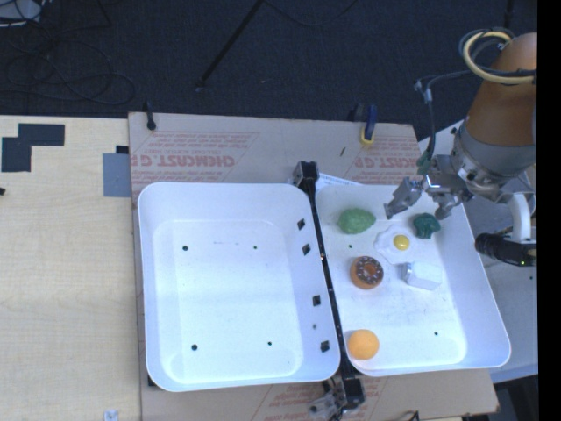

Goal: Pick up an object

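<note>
My gripper (423, 202) hangs open over the far part of the right bin (478, 323), its two fingers spread wide with nothing between them. Just below it, near the right finger, lies a small dark green lump (426, 225). A larger light green lump (355, 220) sits to the gripper's left. In front of the gripper lie a white fried-egg toy with a yellow yolk (399, 242), a brown sprinkled donut (367, 272) and a pale clear block (421, 276). An orange ball (363, 344) rests at the bin's near left corner.
The left bin (158, 235) stands beside the right one, with a black divider strip (317, 261) running between them. Both sit on a cardboard sheet (228, 152). A blue and yellow clamp (369, 125) grips the cardboard's far edge.
</note>
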Robot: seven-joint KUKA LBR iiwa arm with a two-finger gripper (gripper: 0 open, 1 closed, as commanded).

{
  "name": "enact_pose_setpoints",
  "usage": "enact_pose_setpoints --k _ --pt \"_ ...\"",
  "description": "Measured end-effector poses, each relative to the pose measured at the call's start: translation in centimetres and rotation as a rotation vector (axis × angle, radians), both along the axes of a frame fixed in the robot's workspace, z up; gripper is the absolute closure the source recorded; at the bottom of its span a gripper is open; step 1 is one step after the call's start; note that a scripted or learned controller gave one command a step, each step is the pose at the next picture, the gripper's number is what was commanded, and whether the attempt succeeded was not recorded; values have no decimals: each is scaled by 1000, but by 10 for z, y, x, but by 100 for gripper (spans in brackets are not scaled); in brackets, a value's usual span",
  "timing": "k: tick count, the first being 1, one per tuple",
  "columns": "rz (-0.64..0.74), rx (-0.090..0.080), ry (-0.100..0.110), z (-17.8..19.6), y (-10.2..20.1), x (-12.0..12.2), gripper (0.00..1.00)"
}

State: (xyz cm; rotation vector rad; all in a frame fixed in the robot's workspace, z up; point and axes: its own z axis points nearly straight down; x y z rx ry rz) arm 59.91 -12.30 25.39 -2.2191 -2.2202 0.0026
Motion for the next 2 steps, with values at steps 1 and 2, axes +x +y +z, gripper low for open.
enact_pose_setpoints --k 1,2 --pt "0 0 2 -173 34 -18 0" --pt "2 -1 -6 -166 36 46 0"
